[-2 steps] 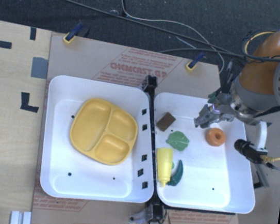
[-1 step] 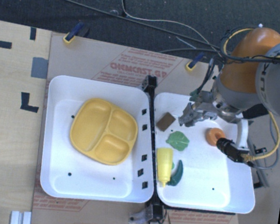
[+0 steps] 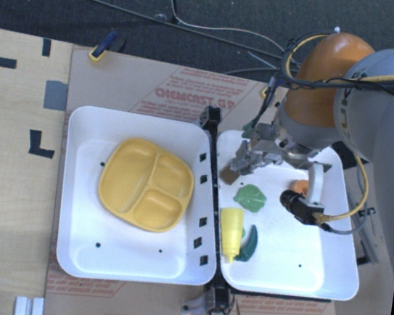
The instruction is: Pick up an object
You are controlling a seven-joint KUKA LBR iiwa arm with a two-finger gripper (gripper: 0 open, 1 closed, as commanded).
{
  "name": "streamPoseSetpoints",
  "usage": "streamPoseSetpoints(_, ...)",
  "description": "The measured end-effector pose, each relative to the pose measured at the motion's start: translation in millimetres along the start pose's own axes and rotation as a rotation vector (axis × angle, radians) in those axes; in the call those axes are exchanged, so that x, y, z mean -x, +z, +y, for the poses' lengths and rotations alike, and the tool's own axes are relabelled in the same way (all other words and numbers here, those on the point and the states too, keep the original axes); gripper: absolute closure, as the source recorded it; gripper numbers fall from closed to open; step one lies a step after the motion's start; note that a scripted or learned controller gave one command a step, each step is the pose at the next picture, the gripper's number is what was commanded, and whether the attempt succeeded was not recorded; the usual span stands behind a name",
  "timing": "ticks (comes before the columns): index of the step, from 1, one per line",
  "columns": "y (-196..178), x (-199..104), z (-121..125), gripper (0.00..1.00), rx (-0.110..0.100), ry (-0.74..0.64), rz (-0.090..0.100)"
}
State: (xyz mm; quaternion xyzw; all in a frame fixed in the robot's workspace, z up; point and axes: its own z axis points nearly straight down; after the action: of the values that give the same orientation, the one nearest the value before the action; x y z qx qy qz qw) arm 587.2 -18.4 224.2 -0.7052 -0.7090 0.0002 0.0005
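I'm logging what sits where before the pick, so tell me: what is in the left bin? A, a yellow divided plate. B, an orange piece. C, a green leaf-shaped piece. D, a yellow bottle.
A: the yellow divided plate lies alone in the left bin, while the green, yellow and orange pieces sit in the right bin.
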Motion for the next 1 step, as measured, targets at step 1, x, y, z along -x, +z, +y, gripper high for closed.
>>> streamPoseSetpoints(1,-8.4,-58.4,7.9,1.0,0.0,-0.002,0.001)
